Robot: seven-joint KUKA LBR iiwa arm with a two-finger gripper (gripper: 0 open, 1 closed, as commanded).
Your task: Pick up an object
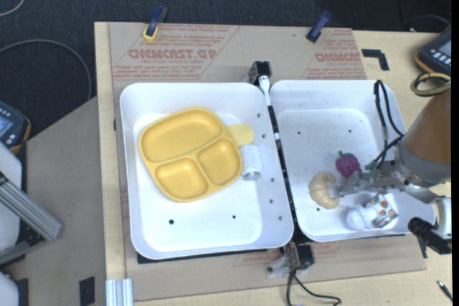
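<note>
We are looking down on the plywood bench point(215, 46), which is carrying two shallow white plastic bins side by side. The left bin point(143, 226) is holding a yellow three-compartment plastic tray point(190, 161) tilted slightly, with a small clear cylindrical piece point(251, 163) lying just beside its right edge.

The right bin point(315, 111) is holding the pickable things, all gathered toward its lower right part: a small purple plum-like fruit toy point(348, 164), a pale yellow curved croissant-shaped toy point(324, 190) just below and left of it, and a white rounded toy with orange marks point(373, 213) near the bin's front wall.

The grey arm point(430, 147) is reaching in from the right, and its tool point(355, 184) is hanging low among these three objects, between the purple fruit and the white toy, with its tip close to the croissant. We are not seeing any object between its fingers, and we cannot tell whether they are apart or together. A black cable point(384, 107) is looping over the right bin's far wall toward the arm, and blue clamps point(154, 21) are pinning the bench's back edge.
</note>
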